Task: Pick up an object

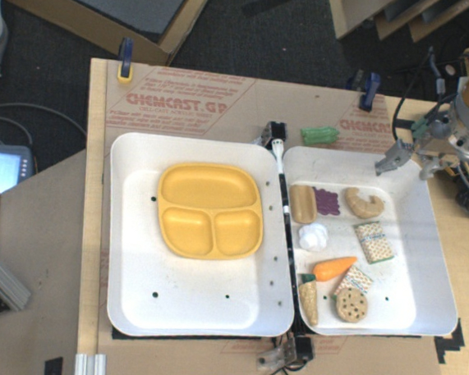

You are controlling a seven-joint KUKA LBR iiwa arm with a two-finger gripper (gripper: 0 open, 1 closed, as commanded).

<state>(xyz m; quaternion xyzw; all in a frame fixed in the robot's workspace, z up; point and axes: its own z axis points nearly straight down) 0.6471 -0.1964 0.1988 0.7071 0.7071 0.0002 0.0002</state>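
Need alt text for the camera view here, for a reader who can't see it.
A grey robot arm's gripper hangs open above the far right corner of the right bin, which holds small toy foods including a carrot and a cookie. The left bin holds a yellow divided plate.

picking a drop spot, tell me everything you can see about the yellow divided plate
The yellow divided plate lies flat in the left bin, toward its upper middle. It looks like matte moulded plastic, a rounded rectangle with three wells: one wide well along the far side and two smaller ones side by side on the near side. All three wells look bare. It rests on the bin floor, apart from the walls, and nothing else touches it.
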